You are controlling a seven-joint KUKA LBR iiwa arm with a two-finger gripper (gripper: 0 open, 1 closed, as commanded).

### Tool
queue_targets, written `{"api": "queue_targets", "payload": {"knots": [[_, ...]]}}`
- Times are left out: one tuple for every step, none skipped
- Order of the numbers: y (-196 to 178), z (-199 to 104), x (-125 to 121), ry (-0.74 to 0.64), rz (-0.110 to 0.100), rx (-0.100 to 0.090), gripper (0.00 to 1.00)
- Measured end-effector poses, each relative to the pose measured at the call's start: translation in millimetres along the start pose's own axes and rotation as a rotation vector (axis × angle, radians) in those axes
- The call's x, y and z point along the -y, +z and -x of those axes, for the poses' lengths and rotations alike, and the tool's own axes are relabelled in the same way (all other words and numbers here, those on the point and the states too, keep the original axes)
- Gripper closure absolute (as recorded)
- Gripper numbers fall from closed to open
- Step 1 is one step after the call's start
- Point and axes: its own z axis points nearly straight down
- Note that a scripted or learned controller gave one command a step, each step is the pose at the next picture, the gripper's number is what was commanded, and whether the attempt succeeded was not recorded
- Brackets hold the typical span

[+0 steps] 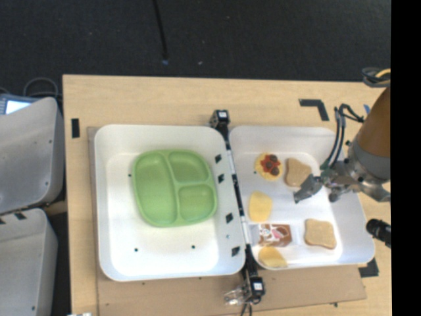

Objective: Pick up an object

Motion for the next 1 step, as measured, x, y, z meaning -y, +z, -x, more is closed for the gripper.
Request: {"api": "queue_targets", "payload": {"knots": [[-5.9, -0.2, -2.7, -0.003, 0.012, 0.002, 0.00]]}}
